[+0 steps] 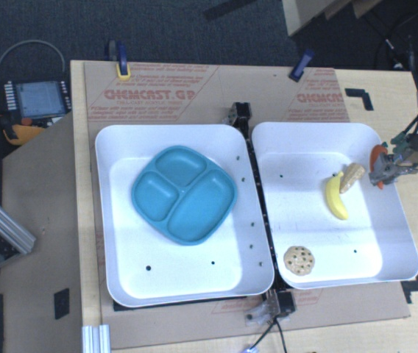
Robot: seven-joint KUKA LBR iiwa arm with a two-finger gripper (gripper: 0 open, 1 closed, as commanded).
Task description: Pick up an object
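Brown paper-covered board spreads across the bench (194, 94), which bears two shallow white bins side by side. Inside the left bin (121, 263) lies a blue divided plate (184, 194), tilted a little askew near the middle. Within the right bin (385, 256), a yellow banana (335, 198) rests near the far right part, a tan bread-like piece (352, 176) touching its upper end. A speckled cookie (299, 259) sits near the front left corner. At the right bin's right rim hangs the gripper (380, 173); whether it is open or closed cannot be made out.
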